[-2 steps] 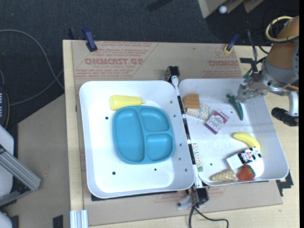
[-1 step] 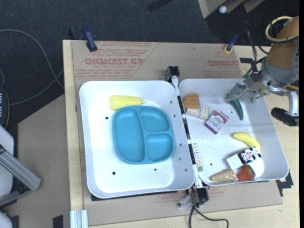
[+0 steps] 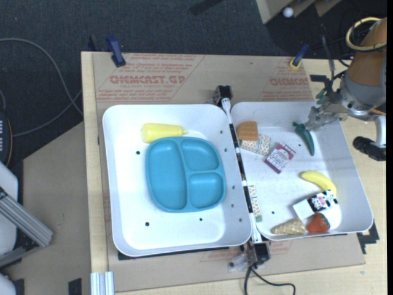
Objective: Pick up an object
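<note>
Hovering at two o'clock over the right bin (image 3: 350,165), the gripper (image 3: 320,117), fingers' spread impossible to tell, nears a green toy (image 3: 305,137) that looks light, stiff and slick, best pinched across its narrow middle.

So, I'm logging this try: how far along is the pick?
Nothing looks picked yet. The gripper sits low at the right bin's far side, next to the green object, which lies on the bin floor. The banana and other items also rest there. Grasping and lifting remain.
</note>
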Controlling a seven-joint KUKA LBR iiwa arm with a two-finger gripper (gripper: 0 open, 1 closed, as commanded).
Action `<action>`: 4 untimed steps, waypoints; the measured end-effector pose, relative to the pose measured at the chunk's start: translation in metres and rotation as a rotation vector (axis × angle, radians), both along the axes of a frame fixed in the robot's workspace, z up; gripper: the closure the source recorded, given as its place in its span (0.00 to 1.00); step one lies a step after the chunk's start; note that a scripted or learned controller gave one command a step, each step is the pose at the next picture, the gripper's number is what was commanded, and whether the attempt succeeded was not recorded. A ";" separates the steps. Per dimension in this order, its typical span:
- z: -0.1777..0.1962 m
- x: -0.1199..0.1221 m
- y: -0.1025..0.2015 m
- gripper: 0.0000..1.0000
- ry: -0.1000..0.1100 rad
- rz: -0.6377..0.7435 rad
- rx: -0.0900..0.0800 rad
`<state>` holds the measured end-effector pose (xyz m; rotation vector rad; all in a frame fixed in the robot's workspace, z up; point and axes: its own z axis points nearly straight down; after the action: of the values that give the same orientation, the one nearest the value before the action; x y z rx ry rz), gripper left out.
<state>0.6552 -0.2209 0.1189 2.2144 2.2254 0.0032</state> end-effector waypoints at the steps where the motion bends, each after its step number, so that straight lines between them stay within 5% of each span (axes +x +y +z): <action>1: 0.000 0.000 0.000 0.00 0.001 0.000 0.000; 2: -0.034 0.011 0.043 0.00 0.004 -0.004 0.002; 3: -0.034 -0.064 0.087 0.00 0.004 -0.005 0.001; 4: -0.034 -0.086 0.128 0.00 0.005 -0.004 0.002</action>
<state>0.5697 -0.0928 0.0844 2.2225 2.2240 -0.0006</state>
